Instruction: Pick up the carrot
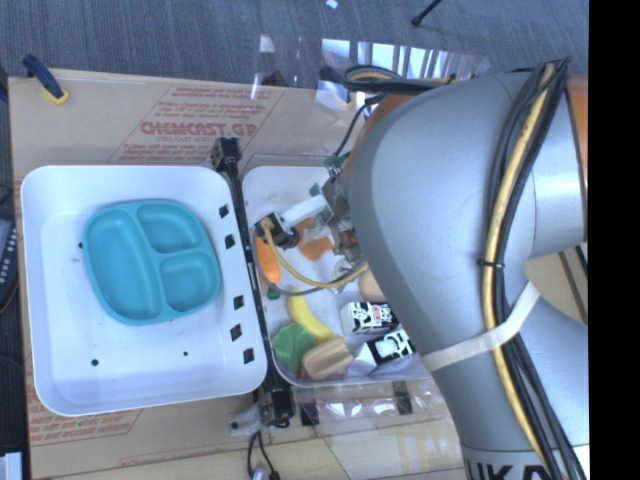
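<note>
Below, the carrot [268,260] lies in the right bin [262,183], against its left wall, above the banana [309,317]. Nearby the tool [322,230] hangs over that bin; its grip cannot be told.

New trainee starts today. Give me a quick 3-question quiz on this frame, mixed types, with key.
1. True or false: the carrot lies in the same bin as the blue divided plate.
2. The banana lies: A) on the plate, B) in the right bin, C) on the cardboard.
3. Fill in: the plate has ___ compartments.

Key: 1 false; 2 B; 3 three.
</note>
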Robot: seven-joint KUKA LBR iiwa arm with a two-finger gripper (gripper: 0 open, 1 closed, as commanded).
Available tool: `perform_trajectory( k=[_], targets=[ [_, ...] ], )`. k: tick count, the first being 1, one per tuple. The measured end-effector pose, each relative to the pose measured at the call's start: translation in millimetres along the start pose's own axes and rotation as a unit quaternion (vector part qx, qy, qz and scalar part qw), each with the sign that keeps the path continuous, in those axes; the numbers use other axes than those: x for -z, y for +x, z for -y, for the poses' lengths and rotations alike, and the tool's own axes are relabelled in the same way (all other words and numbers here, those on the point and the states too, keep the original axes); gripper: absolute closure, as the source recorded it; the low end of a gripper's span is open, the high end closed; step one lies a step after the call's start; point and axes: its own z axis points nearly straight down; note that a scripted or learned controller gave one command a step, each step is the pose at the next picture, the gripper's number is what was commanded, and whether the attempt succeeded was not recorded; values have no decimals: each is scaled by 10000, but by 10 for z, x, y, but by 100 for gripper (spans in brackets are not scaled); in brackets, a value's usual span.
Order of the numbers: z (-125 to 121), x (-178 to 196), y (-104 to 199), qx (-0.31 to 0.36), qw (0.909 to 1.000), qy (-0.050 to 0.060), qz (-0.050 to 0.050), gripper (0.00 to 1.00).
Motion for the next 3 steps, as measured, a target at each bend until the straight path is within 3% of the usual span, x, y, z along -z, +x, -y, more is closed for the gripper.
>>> perform_trajectory(
  k=[1, 2, 3],
  targets=[
    [-178, 2, 425, 153, 9999, 6, -2, 0],
    [135, -3, -219, 164, 9999, 2, 4, 0],
    [167, -4, -474, 13, 10000, -7, 5, 0]
  ],
)
